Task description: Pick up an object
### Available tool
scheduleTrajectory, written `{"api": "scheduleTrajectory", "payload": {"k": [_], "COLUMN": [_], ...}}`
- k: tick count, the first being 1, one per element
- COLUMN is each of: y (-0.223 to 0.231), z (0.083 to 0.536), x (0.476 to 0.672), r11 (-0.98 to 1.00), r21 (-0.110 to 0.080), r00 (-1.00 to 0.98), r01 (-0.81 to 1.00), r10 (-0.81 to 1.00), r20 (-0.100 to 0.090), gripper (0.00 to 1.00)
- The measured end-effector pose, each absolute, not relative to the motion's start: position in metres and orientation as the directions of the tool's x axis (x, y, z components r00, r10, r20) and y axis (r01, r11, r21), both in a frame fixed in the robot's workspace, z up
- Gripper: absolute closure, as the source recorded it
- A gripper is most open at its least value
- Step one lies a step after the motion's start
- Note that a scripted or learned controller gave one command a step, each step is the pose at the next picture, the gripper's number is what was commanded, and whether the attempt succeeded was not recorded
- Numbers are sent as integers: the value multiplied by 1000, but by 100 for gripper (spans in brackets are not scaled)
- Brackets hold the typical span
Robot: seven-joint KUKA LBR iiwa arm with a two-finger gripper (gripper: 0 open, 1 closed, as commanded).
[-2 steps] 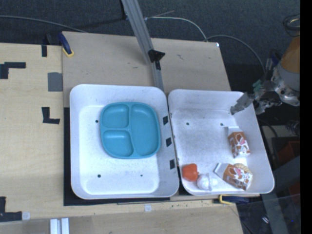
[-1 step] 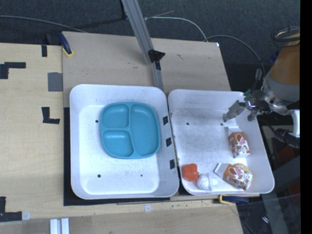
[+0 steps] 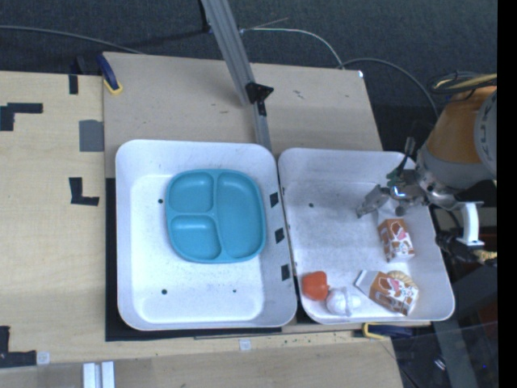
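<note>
In the right bin (image 3: pixel 339 180) lie a small red-and-white snack packet (image 3: pixel 396 239), a larger snack packet (image 3: pixel 393 290), a small orange object (image 3: pixel 314 283) and a white rounded object (image 3: pixel 342 301). My gripper (image 3: pixel 386 198) hangs over the right bin's upper right part, just above the small packet. Its fingers are spread apart with nothing between them. The arm's orange band (image 3: pixel 456 132) shows at the right edge.
The left bin (image 3: pixel 141 217) holds a blue divided plate (image 3: pixel 216 215). A metal pole (image 3: pixel 234 47) slants down to the seam between the bins. Cables run over the bench's far side.
</note>
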State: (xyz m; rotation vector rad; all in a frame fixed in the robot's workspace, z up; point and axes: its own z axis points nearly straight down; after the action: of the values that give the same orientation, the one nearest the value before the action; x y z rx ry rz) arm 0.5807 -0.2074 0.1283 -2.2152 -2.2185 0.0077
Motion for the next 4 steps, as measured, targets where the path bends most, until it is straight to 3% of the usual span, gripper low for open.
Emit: {"api": "scheduleTrajectory", "payload": {"k": [1,2,3,4], "y": [-207,-208,-203,-203], "z": [143,205,258,271], "x": [583,589,580,581], "r11": [3,2,2,2], "r21": [-2,4,5,1], "r00": [-3,-2,-2,-2], "r01": [1000,1000,1000,1000], "r10": [1000,1000,1000,1000], "r20": [0,-2,-2,0], "gripper": [100,100,100,100]}}
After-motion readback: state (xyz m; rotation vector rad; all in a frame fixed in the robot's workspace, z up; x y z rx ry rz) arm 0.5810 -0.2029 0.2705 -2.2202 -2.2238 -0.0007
